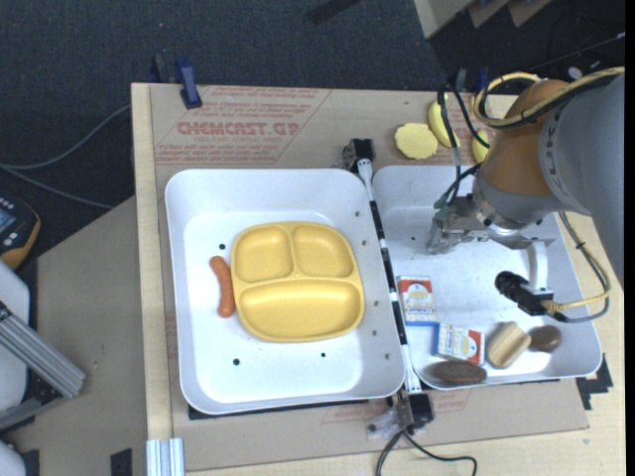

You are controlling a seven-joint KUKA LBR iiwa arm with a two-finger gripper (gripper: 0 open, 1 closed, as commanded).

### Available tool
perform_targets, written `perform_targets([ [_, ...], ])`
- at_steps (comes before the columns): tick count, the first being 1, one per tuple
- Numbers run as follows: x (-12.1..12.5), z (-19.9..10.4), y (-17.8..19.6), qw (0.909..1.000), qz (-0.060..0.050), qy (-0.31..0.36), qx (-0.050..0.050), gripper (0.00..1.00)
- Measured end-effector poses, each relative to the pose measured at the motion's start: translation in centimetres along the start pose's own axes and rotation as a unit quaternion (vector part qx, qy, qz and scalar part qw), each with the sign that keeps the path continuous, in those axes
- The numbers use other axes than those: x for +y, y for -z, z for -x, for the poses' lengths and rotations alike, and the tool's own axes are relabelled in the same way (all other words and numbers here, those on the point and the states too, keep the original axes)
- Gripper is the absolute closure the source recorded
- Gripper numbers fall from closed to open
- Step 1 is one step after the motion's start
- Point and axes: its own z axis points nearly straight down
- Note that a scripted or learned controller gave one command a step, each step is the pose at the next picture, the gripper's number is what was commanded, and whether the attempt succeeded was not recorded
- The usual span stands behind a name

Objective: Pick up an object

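Observation:
My gripper (444, 234) hangs low over the back left part of the right bin (417, 191), above bare white floor. Nearest to it, toward the front, lies a small red and white carton (417, 298). A second small carton (458, 342) sits further forward. Beside that are a tan bread roll (507, 344) and a round brown piece (544, 339). A dark brown oval piece (456, 372) rests against the front wall. Nothing shows between the gripper and the bin floor.
The left bin (198, 216) holds a yellow divided plate (296, 280) with an orange sausage (223, 286) to its left. Behind the right bin, on the bench, lie a yellow lump (417, 140) and a banana-like piece (440, 119).

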Motion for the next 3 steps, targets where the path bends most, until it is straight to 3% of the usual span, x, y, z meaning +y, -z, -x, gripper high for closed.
perform_targets([
  [1,-0.6,0.8,0.0,1.0,-0.005,-0.006,-0.002,0.0],
  [2,1.7,9.0,-0.1,0.9999,-0.002,-0.009,-0.004,0.0],
  [3,-3.9,6.5,-0.1,0.9999,-0.008,-0.007,0.0,0.0],
])
